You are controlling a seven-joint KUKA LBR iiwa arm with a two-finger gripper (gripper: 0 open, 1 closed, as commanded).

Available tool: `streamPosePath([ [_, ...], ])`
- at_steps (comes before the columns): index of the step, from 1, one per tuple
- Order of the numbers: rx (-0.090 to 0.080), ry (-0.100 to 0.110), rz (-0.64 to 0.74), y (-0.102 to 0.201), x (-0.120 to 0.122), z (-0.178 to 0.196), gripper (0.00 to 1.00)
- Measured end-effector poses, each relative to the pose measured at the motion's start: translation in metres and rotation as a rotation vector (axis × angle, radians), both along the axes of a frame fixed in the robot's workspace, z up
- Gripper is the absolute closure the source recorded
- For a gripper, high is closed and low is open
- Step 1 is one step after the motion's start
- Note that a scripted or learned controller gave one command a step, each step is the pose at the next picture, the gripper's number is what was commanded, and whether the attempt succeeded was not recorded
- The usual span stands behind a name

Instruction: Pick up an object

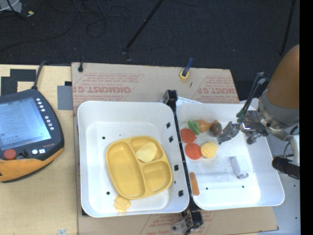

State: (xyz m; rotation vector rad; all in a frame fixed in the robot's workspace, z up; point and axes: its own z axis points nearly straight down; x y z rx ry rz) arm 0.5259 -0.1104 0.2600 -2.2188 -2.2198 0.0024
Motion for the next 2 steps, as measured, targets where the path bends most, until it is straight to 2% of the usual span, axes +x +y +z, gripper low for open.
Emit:
streamPosePath([
  [1, 0.001, 0.001, -0.001, -0.001, 0.0, 0.01, 1.0],
  [2, 0.003, -0.017, 0.012, 0.108, 0.001, 0.146, 1.0],
])
